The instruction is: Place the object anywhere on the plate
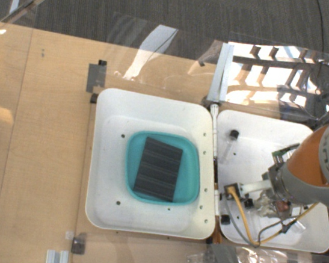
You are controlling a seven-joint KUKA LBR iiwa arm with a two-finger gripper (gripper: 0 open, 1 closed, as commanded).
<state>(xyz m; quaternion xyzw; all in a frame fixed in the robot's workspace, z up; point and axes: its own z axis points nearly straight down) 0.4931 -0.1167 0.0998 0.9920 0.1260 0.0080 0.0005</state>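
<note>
dark ribbed rectangular slab point(158, 169) lying flat on squarish teal plate point(190, 174), glossy white left bin point(106, 168), pincer point(262, 203) lower right over right bin point(255, 131), grip can't tell, pale wood desk point(27, 157)

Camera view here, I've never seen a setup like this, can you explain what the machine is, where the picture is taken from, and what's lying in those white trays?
The picture is taken by one fixed camera above a wooden bench, looking down at a slant. Two shallow white bins sit side by side. The left bin holds a teal plate, and a dark ribbed rectangular object lies flat on that plate. The grey machine with the orange band at the right is a robot arm reaching over the right bin. Its tool, the part that grasps, hangs low over that bin among cables, including a yellow cable. I cannot make out its fingers, and nothing I can see is held.
</note>
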